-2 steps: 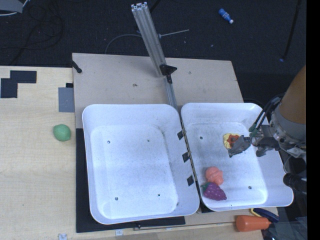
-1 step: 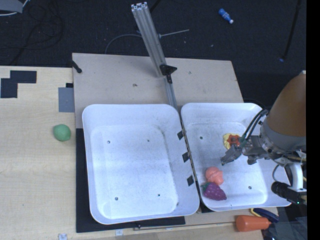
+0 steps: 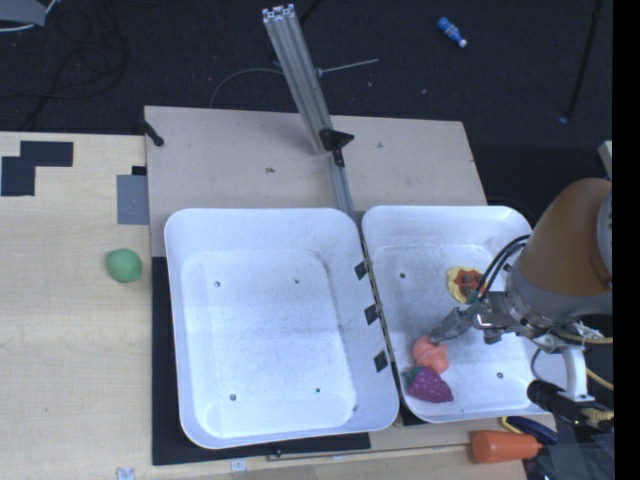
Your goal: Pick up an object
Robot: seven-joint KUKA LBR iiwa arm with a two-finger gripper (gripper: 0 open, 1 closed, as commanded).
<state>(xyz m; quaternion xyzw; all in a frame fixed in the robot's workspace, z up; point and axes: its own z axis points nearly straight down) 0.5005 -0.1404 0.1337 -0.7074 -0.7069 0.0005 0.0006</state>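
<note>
The gripper point(image 3: 448, 330) is seen low in the right bin point(image 3: 420, 230), just above an orange toy point(image 3: 429, 353); whether it is open cannot be told. A purple grape-like toy point(image 3: 430, 386) lies beside the orange one, possibly touching it.

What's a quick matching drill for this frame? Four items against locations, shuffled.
Items:
1. green ball
2. purple object
3. yellow-and-red object
4. blue object

Locations:
A. dark floor beyond the bench
B. right bin, near front wall
C. wooden surface left of the bins
D. right bin, further back, beside the arm

Pairs: 1-C, 2-B, 3-D, 4-A
</note>
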